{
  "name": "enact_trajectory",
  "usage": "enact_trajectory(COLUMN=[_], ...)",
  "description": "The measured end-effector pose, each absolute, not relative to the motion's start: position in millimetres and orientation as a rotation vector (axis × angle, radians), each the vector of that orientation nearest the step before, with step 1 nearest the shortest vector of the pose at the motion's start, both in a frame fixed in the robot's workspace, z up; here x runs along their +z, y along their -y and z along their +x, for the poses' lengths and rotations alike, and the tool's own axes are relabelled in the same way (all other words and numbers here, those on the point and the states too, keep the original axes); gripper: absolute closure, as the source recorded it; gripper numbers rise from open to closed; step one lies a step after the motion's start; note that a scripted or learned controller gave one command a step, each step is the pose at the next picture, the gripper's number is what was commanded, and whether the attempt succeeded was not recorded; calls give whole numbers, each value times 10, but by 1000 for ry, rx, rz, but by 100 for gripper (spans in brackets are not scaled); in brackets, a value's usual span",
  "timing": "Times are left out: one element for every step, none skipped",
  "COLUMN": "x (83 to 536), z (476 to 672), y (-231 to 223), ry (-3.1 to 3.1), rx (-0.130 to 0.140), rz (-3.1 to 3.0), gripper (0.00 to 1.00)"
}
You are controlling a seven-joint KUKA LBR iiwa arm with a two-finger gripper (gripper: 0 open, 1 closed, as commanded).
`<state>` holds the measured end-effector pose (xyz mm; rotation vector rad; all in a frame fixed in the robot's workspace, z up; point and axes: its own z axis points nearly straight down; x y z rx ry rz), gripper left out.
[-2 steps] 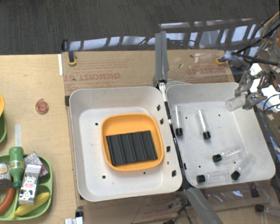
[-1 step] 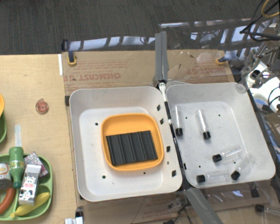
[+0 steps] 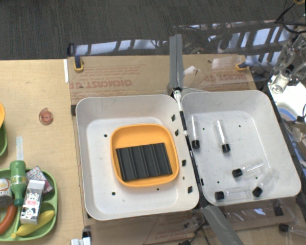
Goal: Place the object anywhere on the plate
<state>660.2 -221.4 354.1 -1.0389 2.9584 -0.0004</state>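
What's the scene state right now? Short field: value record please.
left bin: holds orange plate
plate contents: dark ridged rectangular block
right bin: five clear tubes with black caps, loose; one at
tubes on plate: none
gripper: top right, beyond the right bin's far corner, finger state unclear
off-bench left: green tray with toy food

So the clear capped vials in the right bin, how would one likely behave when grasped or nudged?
The clear vials look like smooth cylinders lying on their sides, so a nudge would probably roll one across the right bin. Their see-through walls suggest they are light, possibly slippery and fragile. The black caps might offer a surer grip.
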Motion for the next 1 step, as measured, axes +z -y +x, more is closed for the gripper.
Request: enact_trajectory(x=[4423], z=[6600], y=[2218], ry=[-2792], rx=[-1], rz=[-1426], gripper=[100])
